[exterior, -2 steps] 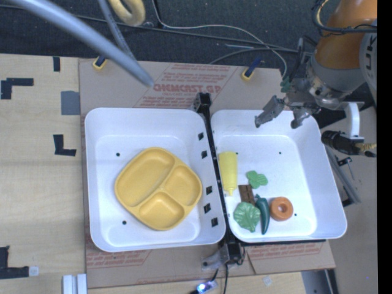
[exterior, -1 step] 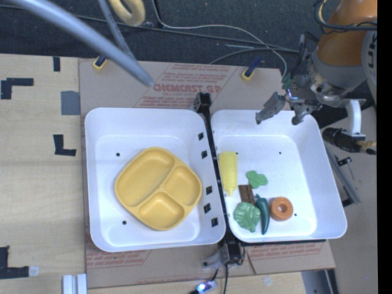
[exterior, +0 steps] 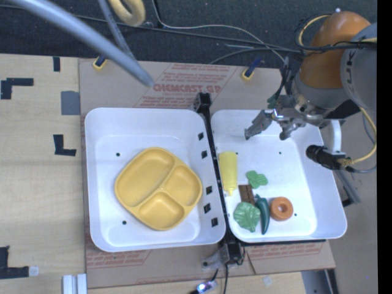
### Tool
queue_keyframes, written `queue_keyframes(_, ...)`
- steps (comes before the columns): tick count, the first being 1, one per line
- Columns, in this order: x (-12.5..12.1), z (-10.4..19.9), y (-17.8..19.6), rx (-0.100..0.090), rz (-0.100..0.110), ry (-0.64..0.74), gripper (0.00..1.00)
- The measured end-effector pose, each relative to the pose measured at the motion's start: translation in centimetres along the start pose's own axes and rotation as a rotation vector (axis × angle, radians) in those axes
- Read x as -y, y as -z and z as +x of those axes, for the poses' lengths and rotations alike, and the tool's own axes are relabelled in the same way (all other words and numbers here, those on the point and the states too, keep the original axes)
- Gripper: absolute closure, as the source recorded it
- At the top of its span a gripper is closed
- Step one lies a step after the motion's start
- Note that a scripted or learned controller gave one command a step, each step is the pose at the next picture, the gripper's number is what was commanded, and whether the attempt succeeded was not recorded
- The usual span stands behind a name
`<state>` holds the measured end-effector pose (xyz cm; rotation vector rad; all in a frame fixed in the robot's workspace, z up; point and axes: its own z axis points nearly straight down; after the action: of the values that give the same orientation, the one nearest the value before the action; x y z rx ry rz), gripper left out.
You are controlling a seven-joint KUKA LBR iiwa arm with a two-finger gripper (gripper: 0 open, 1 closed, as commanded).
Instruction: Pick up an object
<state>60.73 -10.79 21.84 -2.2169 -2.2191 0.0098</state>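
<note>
Hovering open claw point(exterior: 269, 127) above right bin point(exterior: 324, 225); orange ring point(exterior: 282, 208) well below.

place: lab | signs: my bench point(exterior: 37, 164) with tape marks point(exterior: 61, 146) | two white bins point(exterior: 98, 182) on cardboard point(exterior: 184, 81) | loose cables point(exterior: 257, 45)

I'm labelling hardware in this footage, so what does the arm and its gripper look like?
The grey arm has a rounded, glossy orange band above the wrist. Yellow and dark cables loop around that band, and a yellow cable runs down to a black cylindrical fitting on its side. Below the wrist sits a metallic grey two-finger gripper with slim dark fingers.
</note>
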Motion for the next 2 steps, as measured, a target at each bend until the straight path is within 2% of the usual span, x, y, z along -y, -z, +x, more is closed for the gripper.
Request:
queue_keyframes(1, -0.5, 0.2, -6.3, 0.0, 0.0, 0.0, 0.0)
queue_keyframes(2, -1.6, 0.0, -10.4, 0.001, -0.019, -0.002, 0.0)
